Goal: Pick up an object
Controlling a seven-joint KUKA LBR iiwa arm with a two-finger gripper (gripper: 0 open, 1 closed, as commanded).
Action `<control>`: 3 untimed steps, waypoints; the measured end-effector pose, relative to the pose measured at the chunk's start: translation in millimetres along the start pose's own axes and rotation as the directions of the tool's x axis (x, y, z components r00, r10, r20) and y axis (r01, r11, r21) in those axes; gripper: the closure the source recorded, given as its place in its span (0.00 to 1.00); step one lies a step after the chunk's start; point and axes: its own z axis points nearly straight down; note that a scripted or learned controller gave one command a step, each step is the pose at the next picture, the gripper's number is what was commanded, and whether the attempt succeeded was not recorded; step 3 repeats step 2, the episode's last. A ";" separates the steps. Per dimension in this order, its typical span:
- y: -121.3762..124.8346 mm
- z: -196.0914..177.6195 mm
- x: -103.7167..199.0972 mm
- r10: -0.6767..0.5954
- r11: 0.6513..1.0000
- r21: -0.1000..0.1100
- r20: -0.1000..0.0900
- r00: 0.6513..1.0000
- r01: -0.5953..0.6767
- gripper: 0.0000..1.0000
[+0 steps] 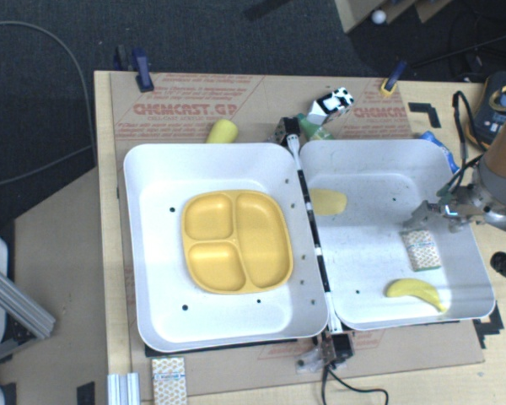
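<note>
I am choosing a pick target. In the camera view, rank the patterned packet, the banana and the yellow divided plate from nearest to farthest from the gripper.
1. Patterned packet, right bin, just below the gripper.
2. Banana, right bin, near its front edge.
3. Yellow divided plate, middle of the left bin, farthest.
</note>
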 end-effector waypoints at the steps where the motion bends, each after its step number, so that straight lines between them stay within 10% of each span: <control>1: -32.6 43.8 12.4 0.002 1.000 0.004 -0.003 1.000 -0.002 0.00; 2: -31.7 33.5 12.3 0.001 1.000 0.001 -0.001 1.000 -0.001 1.00; 3: -31.7 33.5 12.3 0.001 1.000 0.001 -0.001 1.000 -0.001 1.00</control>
